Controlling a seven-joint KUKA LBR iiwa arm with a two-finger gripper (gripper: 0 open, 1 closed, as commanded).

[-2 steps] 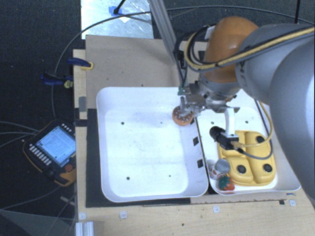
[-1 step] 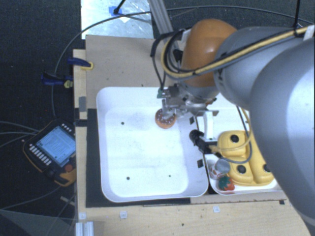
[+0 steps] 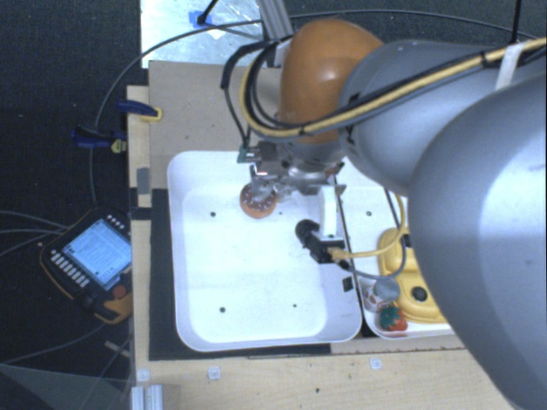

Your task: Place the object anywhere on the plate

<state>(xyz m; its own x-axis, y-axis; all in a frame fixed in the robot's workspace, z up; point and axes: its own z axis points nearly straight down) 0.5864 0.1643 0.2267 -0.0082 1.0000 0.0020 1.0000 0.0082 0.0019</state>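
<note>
A small round brown object (image 3: 257, 202), like a doughnut, is in the upper part of the left white bin (image 3: 197, 314). My gripper (image 3: 267, 180) hangs straight over it, its tip at the object's upper edge; the wrist hides whether it touches or grips it. Over in the right bin lies the yellow plate (image 3: 416, 290), mostly hidden under my arm. It is well to the right of and below the object.
A small red and green item (image 3: 391, 317) and a grey one (image 3: 381, 291) lie by the plate's left rim. A black cable fitting (image 3: 311, 237) hangs over the left bin's right side. A control pendant (image 3: 91, 260) lies left of the bench.
</note>
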